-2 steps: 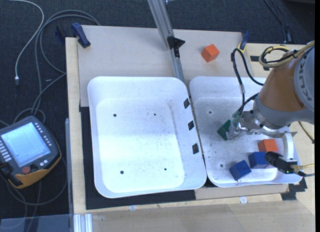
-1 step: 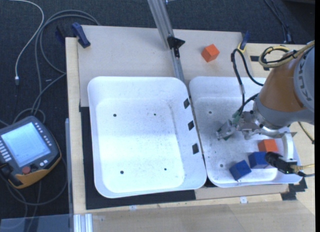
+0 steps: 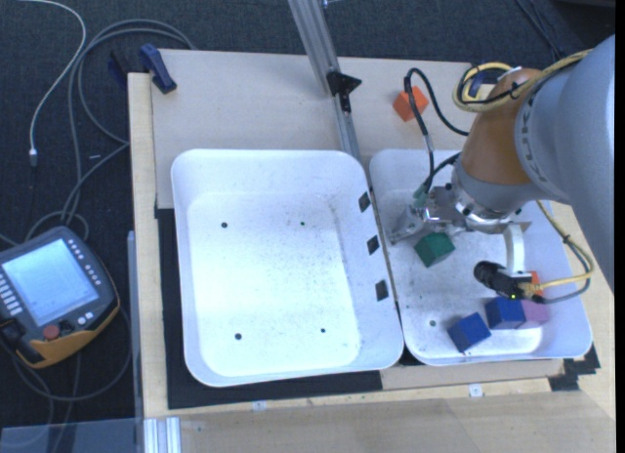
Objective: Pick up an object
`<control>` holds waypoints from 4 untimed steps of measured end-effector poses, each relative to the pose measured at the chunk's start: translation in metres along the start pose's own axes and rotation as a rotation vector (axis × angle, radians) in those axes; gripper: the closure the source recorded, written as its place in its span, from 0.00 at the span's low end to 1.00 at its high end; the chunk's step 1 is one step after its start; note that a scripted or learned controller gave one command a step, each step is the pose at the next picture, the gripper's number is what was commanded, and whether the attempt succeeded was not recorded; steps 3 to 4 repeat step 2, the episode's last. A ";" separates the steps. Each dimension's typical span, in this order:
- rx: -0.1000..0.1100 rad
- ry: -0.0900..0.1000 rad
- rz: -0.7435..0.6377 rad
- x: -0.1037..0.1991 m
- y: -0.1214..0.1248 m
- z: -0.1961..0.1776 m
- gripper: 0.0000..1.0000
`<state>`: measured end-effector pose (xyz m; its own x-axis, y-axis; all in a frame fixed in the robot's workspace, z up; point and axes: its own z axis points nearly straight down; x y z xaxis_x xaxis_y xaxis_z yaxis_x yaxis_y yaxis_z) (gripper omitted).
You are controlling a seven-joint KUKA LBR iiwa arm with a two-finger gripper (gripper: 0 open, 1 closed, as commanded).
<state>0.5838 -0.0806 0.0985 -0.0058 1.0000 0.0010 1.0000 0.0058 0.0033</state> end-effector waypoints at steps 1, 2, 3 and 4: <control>0.007 0.000 0.006 -0.005 -0.025 -0.001 0.00; 0.005 0.000 0.004 -0.004 -0.024 -0.012 1.00; 0.005 0.000 0.004 -0.004 -0.024 -0.012 1.00; 0.005 0.000 0.004 -0.004 -0.024 -0.012 1.00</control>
